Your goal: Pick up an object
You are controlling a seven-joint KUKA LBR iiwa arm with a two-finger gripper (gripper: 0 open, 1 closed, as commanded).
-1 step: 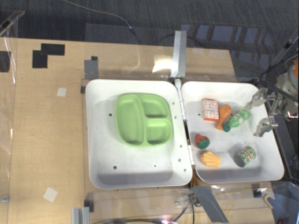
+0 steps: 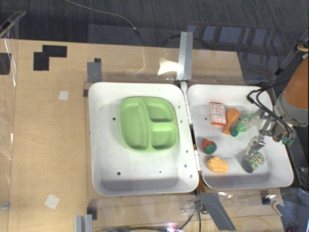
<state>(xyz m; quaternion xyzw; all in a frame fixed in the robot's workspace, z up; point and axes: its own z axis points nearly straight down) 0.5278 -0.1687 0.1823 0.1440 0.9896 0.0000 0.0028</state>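
A robotics lab or test cell, not a home or shop. Shown by a light wooden bench [image 2: 43, 144] set on dark grey office carpet [image 2: 145, 4], with a thin cable trailing across the floor at 12 o'clock. Two shallow white bins [image 2: 104, 178] fixed side by side at centre, held by metal brackets [image 2: 186, 54] at 12 and 6 o'clock. Black tape marks [image 2: 48, 56] stuck on the bench top at 10 o'clock. Clear plastic shielding along the 9 o'clock edge. Toy food and a green divided tray [image 2: 147, 123] as practice items. An industrial arm [image 2: 294, 95] with loose cabling reaching in from 3 o'clock.
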